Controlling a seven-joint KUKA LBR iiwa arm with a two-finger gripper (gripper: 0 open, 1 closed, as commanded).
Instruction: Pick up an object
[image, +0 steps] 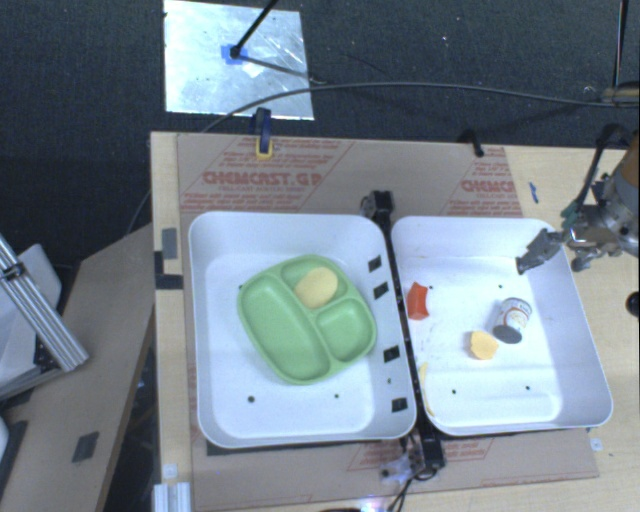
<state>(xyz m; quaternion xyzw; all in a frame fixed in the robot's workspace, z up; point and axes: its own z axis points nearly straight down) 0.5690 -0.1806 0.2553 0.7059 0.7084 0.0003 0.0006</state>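
Small white can with dark lid, lying tilted in right bin; yellow piece just beside. Hand above bin's far right; finger state indeterminable.

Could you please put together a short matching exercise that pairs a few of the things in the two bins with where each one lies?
Things:
1. green tray
2. yellow lump
3. orange piece
4. small can

Places:
A. on its side in the right bin, just above a small yellow piece
B. by the right bin's left wall
C. in a compartment of the tray
D. on the floor of the left bin

Pairs: 1-D, 2-C, 3-B, 4-A
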